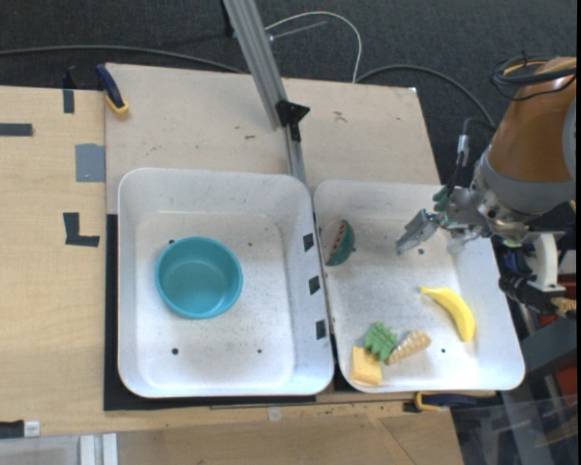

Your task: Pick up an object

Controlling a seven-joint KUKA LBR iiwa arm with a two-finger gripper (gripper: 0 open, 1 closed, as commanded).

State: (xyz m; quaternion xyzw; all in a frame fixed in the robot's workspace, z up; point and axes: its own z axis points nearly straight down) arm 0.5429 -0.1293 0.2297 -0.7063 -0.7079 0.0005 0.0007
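From the overhead camera, I had the gripper [434, 232] hanging over the right bin [368, 201], fingers spread wide, nothing between them. I judged this the approach step, no pick made. The banana [452, 312] lay just below it, the likeliest target; next I needed to shift over it and descend. The green toy [379, 340], yellow block [365, 368] and cone [409, 346] crowded the front edge; a teal bowl [198, 277] sat in the left bin [136, 289].

A pale wooden bench [39, 260] is stretching across the left, dark tape marks [77, 229] sitting on it; dark carpet [397, 17] is showing behind, black cables [39, 54] trailing over it; a grey metal pole [257, 51] is slanting down from above.
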